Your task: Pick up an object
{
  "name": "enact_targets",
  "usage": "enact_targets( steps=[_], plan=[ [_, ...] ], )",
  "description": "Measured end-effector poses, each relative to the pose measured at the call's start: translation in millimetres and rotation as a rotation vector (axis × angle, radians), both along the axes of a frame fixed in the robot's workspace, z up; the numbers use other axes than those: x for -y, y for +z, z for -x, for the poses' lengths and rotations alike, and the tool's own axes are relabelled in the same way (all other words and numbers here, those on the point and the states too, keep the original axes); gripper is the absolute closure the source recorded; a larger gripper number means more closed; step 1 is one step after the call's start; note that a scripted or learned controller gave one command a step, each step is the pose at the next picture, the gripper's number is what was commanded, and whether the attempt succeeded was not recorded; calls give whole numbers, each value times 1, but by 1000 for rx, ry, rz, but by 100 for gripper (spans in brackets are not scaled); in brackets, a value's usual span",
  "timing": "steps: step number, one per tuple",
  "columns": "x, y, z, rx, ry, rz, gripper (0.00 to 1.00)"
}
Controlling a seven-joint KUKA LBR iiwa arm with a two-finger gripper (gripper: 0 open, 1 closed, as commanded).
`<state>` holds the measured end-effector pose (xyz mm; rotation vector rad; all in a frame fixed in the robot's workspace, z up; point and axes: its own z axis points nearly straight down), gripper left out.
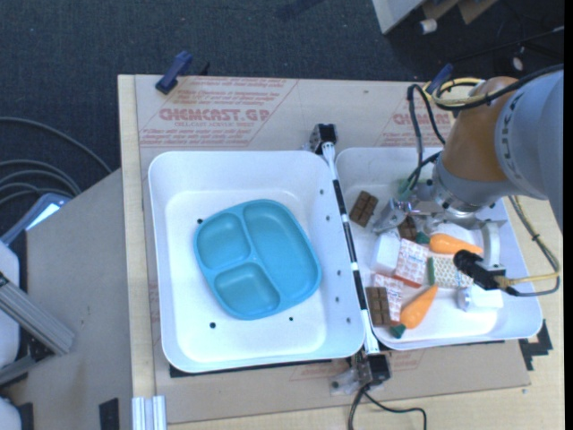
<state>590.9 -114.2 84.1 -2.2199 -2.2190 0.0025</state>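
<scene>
The right bin (528,316) holds several small items. A brown chocolate-like block (363,208) lies near its left wall and a second one (379,305) sits at the front left. An orange toy carrot (418,306) lies at the front, and another carrot (455,244) lies further back by the arm. A white packet with a red pattern (412,262) and a white block (387,251) lie in the middle. My gripper (410,222) hangs low over the bin's middle, just behind the packet, with the wrist covering what is beneath it.
The left bin (170,240) holds a blue divided plate (257,258). A black divider rail (345,240) runs between the bins. The arm's orange band (474,137) and cables (528,283) hang over the right bin's back and right side.
</scene>
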Motion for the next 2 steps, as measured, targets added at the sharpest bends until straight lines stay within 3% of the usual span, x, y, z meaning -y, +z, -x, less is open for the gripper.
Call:
enact_targets(
  steps=[1,2],
  plan=[
    [47,-2,-68,-17,-3,-2,0],
    [9,0,-17,1,0,0,0]
  ],
)
